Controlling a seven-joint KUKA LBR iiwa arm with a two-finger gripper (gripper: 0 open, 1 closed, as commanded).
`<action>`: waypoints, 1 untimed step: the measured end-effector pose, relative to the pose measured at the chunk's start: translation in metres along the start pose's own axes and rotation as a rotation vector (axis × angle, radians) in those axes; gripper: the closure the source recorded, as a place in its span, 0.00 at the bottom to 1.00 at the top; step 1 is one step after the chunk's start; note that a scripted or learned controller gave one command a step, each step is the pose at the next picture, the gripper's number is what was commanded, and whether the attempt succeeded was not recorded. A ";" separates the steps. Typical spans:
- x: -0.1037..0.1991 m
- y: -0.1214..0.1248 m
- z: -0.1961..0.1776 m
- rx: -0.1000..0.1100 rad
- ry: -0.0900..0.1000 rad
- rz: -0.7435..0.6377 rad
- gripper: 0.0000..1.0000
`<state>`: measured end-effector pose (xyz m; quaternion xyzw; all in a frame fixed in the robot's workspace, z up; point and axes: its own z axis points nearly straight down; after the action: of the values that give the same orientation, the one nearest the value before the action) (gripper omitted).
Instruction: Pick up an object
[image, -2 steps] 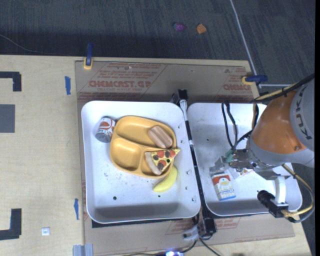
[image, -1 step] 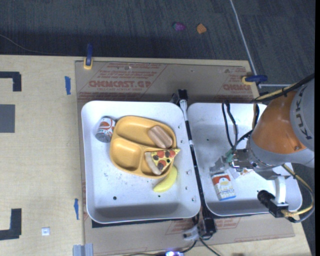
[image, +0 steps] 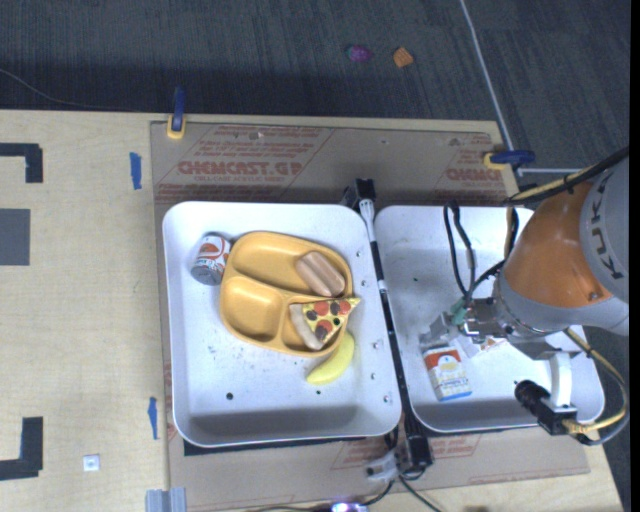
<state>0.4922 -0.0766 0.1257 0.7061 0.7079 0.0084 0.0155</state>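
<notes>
**Arm hangs over right bin, carton just below its wrist**

The arm (image: 560, 265) reaches in from three o'clock and bends down over the right bin (image: 420, 235); its orange band hides much of the bin's far side, and black cables loop off the wrist toward twelve o'clock. The gripper (image: 462, 322) sits low over the bin floor near the centre; whether it is spread or pressed together cannot be told from here, since the wrist and fittings cover it. A small carton (image: 449, 372), white with an orange and red label, lies flat on the floor at about six o'clock from the gripper, just beside it; nothing can be seen pinched, so the carton reads as resting free, the likeliest target because it is the only loose thing within the arm's reach.

In the left bin (image: 190, 330) a yellow tray (image: 262, 285) with compartments lies near the centre; a sausage (image: 321, 271) rests in its two o'clock compartment and a pizza slice (image: 322, 318) in its four o'clock one; a banana (image: 335, 362) lies on the bin floor against the tray's five o'clock edge; a can (image: 209, 258) lies on its side at the tray's ten o'clock, touching it. These toys stay well apart from the arm; the pick, by this judgement, is not yet made.
</notes>
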 end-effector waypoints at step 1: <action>-0.002 0.001 0.000 -0.002 -0.001 0.001 0.00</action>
<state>0.4929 -0.0782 0.1254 0.7063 0.7077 0.0087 0.0168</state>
